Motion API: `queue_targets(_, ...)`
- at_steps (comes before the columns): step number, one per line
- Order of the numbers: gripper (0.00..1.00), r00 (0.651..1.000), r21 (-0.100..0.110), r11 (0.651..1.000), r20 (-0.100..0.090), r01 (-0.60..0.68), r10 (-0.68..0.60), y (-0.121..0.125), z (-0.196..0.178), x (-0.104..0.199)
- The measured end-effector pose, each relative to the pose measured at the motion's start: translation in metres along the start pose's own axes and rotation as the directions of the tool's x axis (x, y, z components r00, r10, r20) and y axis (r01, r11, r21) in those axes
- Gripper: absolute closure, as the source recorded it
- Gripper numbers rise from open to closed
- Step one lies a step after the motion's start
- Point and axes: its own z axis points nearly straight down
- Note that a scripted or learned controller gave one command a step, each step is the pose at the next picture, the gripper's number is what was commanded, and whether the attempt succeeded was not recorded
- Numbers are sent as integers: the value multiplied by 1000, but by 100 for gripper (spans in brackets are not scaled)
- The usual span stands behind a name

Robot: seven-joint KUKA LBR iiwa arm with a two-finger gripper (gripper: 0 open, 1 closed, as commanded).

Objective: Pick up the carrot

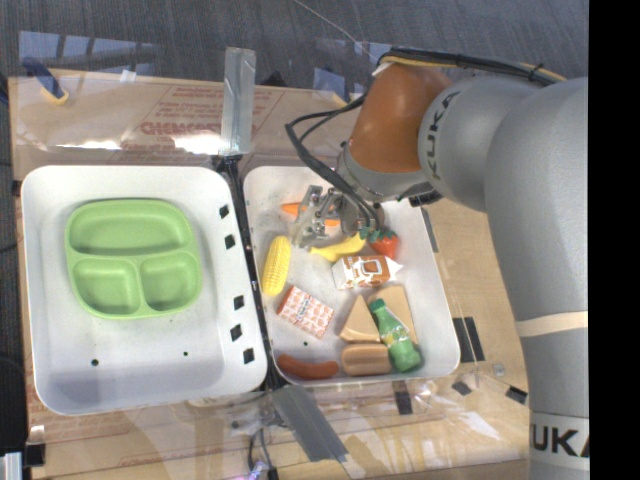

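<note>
Jaws (322, 220) just right of the carrot (291, 209).

The tray (130, 258) lies in the left bin (60, 368); the corn (276, 266) in the right bin (440, 318).

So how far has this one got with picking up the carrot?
Done: the gripper has reached the right bin and sits low at its far end, right beside the carrot. In hand: closing in on it; the carrot's orange end shows at the gripper's left, lying in the bin. Left: a confirmed grasp and the lift. Corn and banana lie close by.
</note>
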Motion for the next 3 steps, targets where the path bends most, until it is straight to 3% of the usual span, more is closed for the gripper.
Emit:
queue_targets(1,100,989,0,989,-1,-150,150,19,-14,-2)
queue_targets(2,100,984,0,984,3,180,-180,50,-92,3)
queue_targets(3,100,987,2,987,0,162,-162,-25,-99,-19)
